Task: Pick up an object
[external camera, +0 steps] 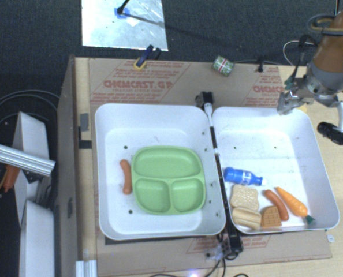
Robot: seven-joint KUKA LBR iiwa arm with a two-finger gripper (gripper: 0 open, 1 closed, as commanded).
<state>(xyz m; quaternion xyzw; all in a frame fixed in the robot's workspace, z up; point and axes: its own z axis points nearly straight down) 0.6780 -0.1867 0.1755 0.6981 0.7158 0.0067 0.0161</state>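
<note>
At the near edge of the right bin (316, 172), a small crowd of toy food lies along the front wall: a pale bread roll (246, 217) in the corner by the divider, a brown cracker (270, 216) touching it on the right, and a lighter square cracker (244, 197) just behind the roll. Beside these, a reddish sausage (276, 204) lies slantwise, and an orange carrot (293, 202) lies next to it, its green tip near the bin's front right corner. A little farther back, close to the divider, a blue bottle (242, 176) lies on its side with its white cap pointing right.

In the left bin (111, 154), a green divided plate (169, 179) sits flat near the middle, and a second sausage (126, 176) lies just to its left, lengthwise and apart from the plate's rim.

Beyond the bins, on the cardboard covering the worktop (177, 79), a small green-and-white can (223, 65) lies on its side, and a blue-and-yellow clip (145, 57) sits at the cardboard's far edge.

At the far right corner of the right bin, the claw (287, 101) hangs over the rim, well apart from all the food. Nothing can be seen in it, and I cannot tell whether it is wide or narrow.
</note>
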